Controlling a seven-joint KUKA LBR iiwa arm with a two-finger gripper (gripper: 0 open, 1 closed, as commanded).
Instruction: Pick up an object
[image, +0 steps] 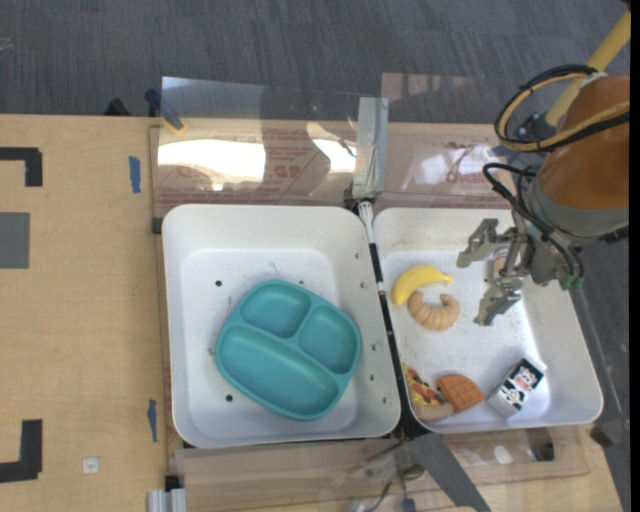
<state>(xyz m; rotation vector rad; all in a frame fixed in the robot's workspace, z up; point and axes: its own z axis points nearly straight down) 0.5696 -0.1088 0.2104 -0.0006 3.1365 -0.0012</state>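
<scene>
In the right bin (560, 345) lie a yellow banana (418, 280), a tan croissant (434, 311) just below it, a slice of pizza (425, 393), a brown bread piece (462, 391) and a small black and white carton (519, 386). My gripper (489, 281) hangs over the bin's upper middle, right of the banana and croissant. Its fingers (497, 305) stand apart with nothing between them.
The left bin (190, 330) holds a teal divided plate (289, 347). A metal divider (368, 160) and clear panels stand behind the bins. The wooden bench (75, 300) stretches to the left. The arm's orange band (590, 140) and cables hang at the upper right.
</scene>
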